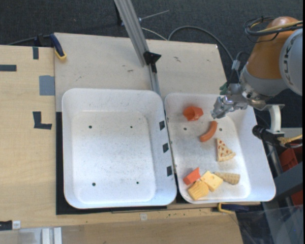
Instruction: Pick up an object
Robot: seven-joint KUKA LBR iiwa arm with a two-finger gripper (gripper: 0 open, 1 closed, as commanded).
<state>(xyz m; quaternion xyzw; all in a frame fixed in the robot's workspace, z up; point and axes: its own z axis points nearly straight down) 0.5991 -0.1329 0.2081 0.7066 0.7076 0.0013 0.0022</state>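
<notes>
The right bin (254,151) holds several toy foods. An orange-red block (193,113) lies near its back. An orange sausage (209,131) sits at the middle, just below and left of my gripper (219,110). A pizza slice (224,150) lies further forward. At the front are a small red piece (191,176), two yellow cheese pieces (205,184) and a tan cone (230,178). My gripper hangs over the bin's back right part, between the block and the bin's right wall. Nothing shows between its fingers.
The left bin (112,146) lies beside the right one, with black clips (165,147) on the shared rim. A slanted metal post (137,32) rises behind the bins. A yellow-blue clamp (57,47) sits at the back left of the bench.
</notes>
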